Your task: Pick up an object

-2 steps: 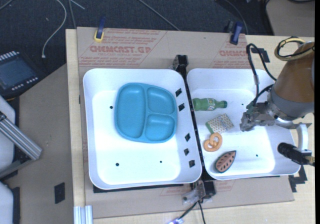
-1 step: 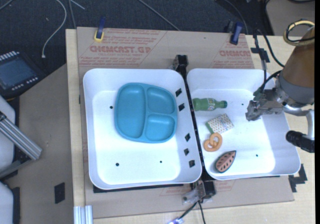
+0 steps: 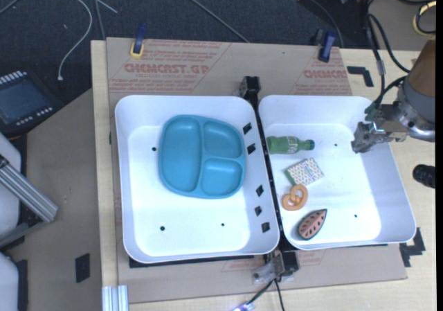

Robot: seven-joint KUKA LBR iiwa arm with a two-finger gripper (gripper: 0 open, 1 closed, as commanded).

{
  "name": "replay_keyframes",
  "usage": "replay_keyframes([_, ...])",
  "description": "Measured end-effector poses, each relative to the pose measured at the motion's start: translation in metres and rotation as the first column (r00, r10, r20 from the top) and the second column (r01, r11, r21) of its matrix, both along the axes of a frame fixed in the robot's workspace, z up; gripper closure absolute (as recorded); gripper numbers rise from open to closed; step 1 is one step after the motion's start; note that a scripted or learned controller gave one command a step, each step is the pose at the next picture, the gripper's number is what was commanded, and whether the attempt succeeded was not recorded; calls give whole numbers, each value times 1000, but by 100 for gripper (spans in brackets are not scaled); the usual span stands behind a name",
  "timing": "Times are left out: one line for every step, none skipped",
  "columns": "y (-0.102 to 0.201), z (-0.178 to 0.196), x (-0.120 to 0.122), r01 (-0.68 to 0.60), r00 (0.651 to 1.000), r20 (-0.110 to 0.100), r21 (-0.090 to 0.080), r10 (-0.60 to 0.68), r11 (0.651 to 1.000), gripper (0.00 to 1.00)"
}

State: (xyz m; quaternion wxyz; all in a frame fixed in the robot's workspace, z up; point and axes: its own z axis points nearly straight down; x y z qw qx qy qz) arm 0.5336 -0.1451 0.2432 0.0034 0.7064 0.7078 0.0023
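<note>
White plastic forms both bins on the tabletop (image 3: 208, 53), and we see the left bin (image 3: 138, 233) carrying a blue divided plate (image 3: 202, 156) lying flat near its middle. We find four small things in the right bin (image 3: 387, 192), all gathered along its left side, close to the wall shared with the other bin. A green bottle (image 3: 289, 144) lies on its side, its long axis running left to right with the narrow neck pointing right. Just below it sits a small patterned packet (image 3: 305, 172), tilted. Below that lies an orange pretzel-shaped ring (image 3: 295, 198), and lowest a brown and orange oval piece (image 3: 312, 224), slanting up to the right. Our tool (image 3: 363, 140) hangs over the right bin's upper right part, well apart from these things, with nothing between it and them. We cannot tell how it stands.
</note>
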Motion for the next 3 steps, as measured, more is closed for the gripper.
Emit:
replay_keyframes([0,53,1,1,1000,-1,0,-1,1000,100])
replay_keyframes([50,40,-3,-3,1000,-10,4,4,1000,100])
replay_keyframes([98,21,-1,-3,1000,-11,5,3,1000,100])
